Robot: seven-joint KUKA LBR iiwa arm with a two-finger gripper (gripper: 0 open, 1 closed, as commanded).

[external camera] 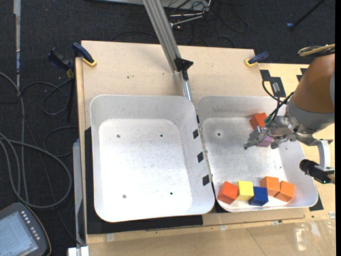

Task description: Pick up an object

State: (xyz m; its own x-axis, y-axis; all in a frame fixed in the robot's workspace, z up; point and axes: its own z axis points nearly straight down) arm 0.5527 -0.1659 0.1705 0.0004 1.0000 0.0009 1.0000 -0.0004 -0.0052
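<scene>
Left bin [106, 111]: I see it on the bench's [133, 68] left half, its white floor speckled with dark dots.
Divider: the two bins touch along their inner rims, where small dark tabs sit; what they are I can't make out.
Right bin [224, 116]: its right rim is partly covered by the arm [317, 95].
Front row: along the right bin's near edge I see an orange block [228, 191], a yellow block [245, 189], a blue block [260, 196], then two more orange blocks [278, 188], bunched and touching.
Far block: another orange cube [258, 120] sits near the bin's far right, just beside the gripper.
Gripper [259, 139]: low over the bin floor; a small pinkish object [264, 140] shows at its tip, but I can't tell the finger spread or whether it has hold of anything.
Arm: cut off at the right edge.
</scene>
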